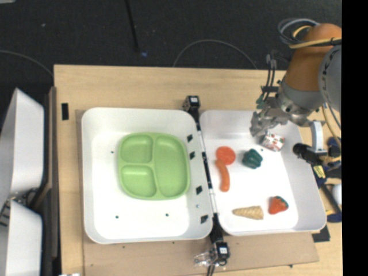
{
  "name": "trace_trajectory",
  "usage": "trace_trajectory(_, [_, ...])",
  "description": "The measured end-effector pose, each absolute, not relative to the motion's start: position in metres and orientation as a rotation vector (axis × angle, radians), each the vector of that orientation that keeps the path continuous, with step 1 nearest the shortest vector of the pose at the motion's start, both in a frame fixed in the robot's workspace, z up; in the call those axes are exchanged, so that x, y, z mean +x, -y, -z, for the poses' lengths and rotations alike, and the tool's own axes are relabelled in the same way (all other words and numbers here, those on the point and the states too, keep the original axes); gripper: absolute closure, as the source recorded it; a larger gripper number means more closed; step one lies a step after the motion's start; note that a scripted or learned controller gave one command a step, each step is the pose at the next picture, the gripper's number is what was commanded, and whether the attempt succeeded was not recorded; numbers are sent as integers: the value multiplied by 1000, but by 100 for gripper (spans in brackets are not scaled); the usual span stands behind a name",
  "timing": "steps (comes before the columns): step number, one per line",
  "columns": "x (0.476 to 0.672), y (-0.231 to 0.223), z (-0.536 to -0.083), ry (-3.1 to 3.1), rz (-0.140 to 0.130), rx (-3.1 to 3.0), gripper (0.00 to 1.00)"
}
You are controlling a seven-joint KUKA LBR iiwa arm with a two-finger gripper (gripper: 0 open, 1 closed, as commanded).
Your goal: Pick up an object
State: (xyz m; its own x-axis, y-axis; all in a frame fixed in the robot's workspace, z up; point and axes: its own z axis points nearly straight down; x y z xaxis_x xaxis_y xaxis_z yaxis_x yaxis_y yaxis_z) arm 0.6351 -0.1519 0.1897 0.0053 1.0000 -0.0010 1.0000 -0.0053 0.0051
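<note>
The right bin holds several small things. An orange spoon-shaped toy lies at its left, with a dark green lump just right of it. A tan cone and a red strawberry lie near the front edge. A small white and red piece sits at the back right. My gripper hangs over the bin's back right part, just up and left of that piece and above the green lump. I see nothing between its tips.
In the left bin lies a light green divided plate. A black divider with clips runs between the bins. Bare wooden bench borders the bins, and a white box stands at the far left.
</note>
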Motion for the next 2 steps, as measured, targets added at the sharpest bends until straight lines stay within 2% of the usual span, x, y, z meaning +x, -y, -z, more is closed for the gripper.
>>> trace_trajectory(1, [636,153,-237,-2218,-5,2217,100])
trace_trajectory(2, [628,104,-246,-2227,-3,2214,100])
